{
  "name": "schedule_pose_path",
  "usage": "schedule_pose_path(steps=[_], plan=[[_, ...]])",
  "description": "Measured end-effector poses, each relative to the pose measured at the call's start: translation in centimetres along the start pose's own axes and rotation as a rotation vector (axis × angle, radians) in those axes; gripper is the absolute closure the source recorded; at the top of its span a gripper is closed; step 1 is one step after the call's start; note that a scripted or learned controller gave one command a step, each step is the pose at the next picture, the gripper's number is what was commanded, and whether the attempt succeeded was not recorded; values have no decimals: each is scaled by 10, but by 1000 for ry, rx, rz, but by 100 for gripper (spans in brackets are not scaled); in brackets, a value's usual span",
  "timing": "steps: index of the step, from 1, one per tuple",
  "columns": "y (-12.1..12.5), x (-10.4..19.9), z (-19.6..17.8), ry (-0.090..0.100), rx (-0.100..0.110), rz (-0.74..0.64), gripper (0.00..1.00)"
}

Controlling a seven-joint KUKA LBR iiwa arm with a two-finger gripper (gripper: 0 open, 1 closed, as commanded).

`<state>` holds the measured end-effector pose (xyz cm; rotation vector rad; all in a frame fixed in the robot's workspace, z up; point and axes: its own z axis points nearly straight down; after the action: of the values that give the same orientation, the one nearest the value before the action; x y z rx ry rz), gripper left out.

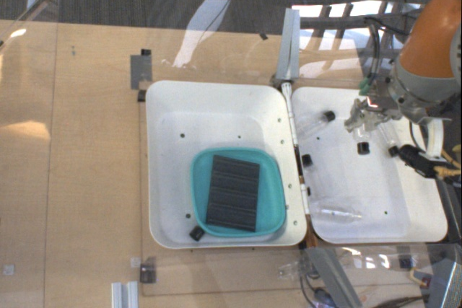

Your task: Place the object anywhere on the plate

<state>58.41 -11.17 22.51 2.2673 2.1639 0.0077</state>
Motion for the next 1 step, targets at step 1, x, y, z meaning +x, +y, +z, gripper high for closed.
schedule_pose_path(steps=[1], plan=[[-18, 79, 40, 2, 4, 2, 100]])
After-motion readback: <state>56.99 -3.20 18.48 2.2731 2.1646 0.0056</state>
